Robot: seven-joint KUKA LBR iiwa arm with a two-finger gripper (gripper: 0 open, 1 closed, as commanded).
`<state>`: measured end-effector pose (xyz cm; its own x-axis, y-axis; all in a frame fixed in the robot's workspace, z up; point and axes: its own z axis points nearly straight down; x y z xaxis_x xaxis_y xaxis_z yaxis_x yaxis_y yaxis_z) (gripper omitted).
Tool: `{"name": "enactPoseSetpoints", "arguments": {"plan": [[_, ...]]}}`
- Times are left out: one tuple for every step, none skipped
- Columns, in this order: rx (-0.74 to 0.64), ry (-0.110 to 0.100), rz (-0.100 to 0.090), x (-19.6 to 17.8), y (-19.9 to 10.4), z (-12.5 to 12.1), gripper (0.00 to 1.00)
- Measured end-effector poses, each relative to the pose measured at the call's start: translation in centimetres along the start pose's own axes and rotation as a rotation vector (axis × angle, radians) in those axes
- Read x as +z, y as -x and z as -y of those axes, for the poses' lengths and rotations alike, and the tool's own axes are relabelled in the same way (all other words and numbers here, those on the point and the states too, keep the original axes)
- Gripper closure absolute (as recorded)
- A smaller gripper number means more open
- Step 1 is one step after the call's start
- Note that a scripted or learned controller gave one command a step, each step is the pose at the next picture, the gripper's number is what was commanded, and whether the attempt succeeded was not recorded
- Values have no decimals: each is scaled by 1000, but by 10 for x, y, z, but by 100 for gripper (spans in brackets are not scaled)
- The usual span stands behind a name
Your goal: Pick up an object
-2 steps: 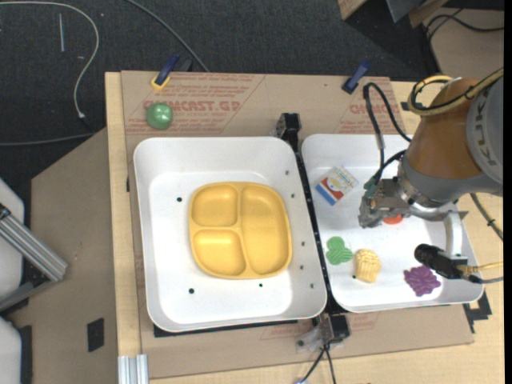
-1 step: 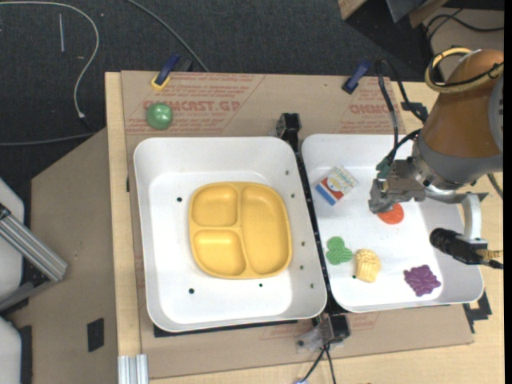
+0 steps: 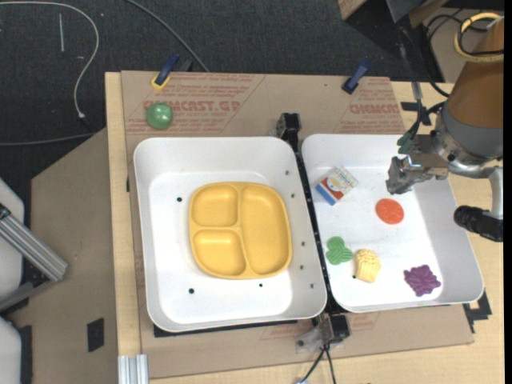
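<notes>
The right bin [image 3: 448, 294] holds a small red, white and blue packet [image 3: 335, 186], an orange-red round piece [image 3: 390, 211], a green broccoli-like toy [image 3: 338, 251], a pale yellow toy [image 3: 366, 265] and a purple grape cluster [image 3: 422, 279]. My gripper [image 3: 402, 176] hangs over the bin's upper right part, just above and right of the orange-red piece. Nothing shows between its fingers.
The left bin [image 3: 160, 294] carries a yellow divided plate [image 3: 240, 230]. A green ball [image 3: 160, 116] lies on the cardboard at the back left. Blue clamps [image 3: 166, 72] [image 3: 355, 76] pin the board's far edge. A black fixture [image 3: 288, 125] sits between the bins.
</notes>
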<state>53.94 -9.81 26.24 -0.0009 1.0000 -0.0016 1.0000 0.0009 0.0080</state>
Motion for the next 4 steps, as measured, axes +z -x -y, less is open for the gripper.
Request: {"name": "enactPoseSetpoints", "arguments": {"plan": [[0, -4, -1, -21, 0, -1, 100], [-5, -5, -2, -21, -56, -17, 100], [-5, -6, -2, -6, -109, -40, 100], [-4, -7, -3, -1, -157, -43, 100]]}}
